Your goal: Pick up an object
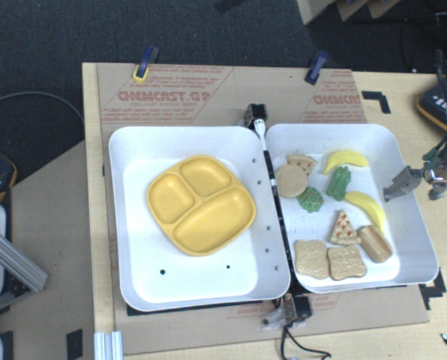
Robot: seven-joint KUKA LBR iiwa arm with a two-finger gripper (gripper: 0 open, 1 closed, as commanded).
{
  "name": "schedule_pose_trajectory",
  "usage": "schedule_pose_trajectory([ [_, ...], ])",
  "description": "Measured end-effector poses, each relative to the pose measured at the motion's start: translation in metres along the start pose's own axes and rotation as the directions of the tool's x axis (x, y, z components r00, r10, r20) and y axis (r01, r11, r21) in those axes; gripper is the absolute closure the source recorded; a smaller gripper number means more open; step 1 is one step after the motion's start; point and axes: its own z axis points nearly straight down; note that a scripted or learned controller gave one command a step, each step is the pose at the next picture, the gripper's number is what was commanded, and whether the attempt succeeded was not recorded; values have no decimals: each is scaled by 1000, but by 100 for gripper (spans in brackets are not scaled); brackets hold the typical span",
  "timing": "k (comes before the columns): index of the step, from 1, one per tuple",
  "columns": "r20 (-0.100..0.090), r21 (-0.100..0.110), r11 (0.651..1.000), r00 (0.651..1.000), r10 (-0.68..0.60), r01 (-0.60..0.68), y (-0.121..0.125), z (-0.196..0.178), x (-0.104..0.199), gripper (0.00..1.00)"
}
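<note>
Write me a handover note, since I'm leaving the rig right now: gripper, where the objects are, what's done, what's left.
Gripper: at the right bin's right edge, above its rim, holding nothing; finger state unclear.
Objects: all toy food lies in the right bin: two bananas, green pepper, broccoli, round cookie, pizza slice, hot dog, two crackers.
Yellow divided plate sits in the left bin.
Done: nothing picked up.
Left: grasp and lift one object.
</note>
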Motion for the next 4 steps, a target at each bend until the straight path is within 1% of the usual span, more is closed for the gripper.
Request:
schedule_pose_trajectory([
  [1,1,-3,1000,1000,-1,1,1,-11,0,100],
  [2,-4,10,1000,1000,-1,1,54,104,-13,100],
  [3,-3,10,1000,1000,3,-3,12,169,-29,100],
  [4,-3,4,1000,1000,1,-1,-17,182,-15,100],
])
